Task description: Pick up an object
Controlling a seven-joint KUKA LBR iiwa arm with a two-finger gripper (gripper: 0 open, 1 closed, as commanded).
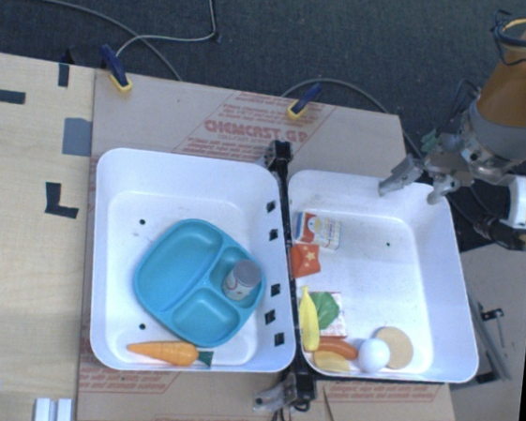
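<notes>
Lower edge of frame, left bin [109, 235]: a carrot [164, 352] lies flat along the bottom wall, just below a blue divided plate [179, 280]. A small grey can [242, 280] stands in one of the plate's compartments.

Lower right, right bin [445, 273]: a cluster in the bottom corner with a banana [308, 320], a white egg [374, 353] touching a tan round piece [397, 346], and a green-and-white packet [328, 309]. These look like light, hard plastic toys, smooth and rounded, likely to slip or roll out of a pinch.

Mid frame: an orange card [304, 258] and a small printed packet [320, 231] lie by the divider; flat, little edge to catch.

Best candidate, judged: the carrot. It is light, stiff and lies apart from the rest; take it across its thick middle.

Upper right: gripper [417, 183] hangs over the right bin's top rim, fingers spread wide with nothing between them, well apart from every object.
</notes>
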